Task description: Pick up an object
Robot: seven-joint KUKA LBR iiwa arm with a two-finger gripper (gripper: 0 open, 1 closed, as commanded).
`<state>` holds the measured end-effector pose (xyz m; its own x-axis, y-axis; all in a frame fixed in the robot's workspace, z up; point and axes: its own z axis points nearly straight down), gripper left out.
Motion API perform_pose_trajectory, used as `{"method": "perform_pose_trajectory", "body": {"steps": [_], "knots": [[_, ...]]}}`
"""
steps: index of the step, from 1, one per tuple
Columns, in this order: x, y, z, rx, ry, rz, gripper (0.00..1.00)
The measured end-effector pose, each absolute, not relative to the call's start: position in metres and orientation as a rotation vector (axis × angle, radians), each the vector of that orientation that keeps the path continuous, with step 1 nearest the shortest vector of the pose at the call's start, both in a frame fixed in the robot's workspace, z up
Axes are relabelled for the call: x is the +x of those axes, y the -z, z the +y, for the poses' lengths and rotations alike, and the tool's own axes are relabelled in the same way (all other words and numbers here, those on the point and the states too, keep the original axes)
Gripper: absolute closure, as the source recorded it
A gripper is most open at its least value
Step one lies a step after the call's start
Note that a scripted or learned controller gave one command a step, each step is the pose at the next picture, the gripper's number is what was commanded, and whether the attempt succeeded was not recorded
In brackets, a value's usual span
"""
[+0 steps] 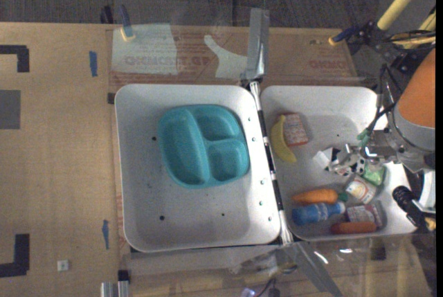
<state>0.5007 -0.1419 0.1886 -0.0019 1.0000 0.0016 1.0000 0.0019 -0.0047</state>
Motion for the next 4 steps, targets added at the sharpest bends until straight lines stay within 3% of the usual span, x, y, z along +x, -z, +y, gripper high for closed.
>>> {"method": "perform_pose_trajectory", "body": {"steps": [1, 2, 3, 4], "knots": [[0.542, -0.118, -0.143, -2.250, 0.030, -2.241, 0.00], [0.593, -0.108, -0.176, -2.173, 0.034, -2.323, 0.00], [0.598, -0.124, -0.182, -2.191, 0.039, -2.338, 1.00], [0.598, -0.124, -0.180, -2.188, 0.040, -2.338, 0.00]]}}
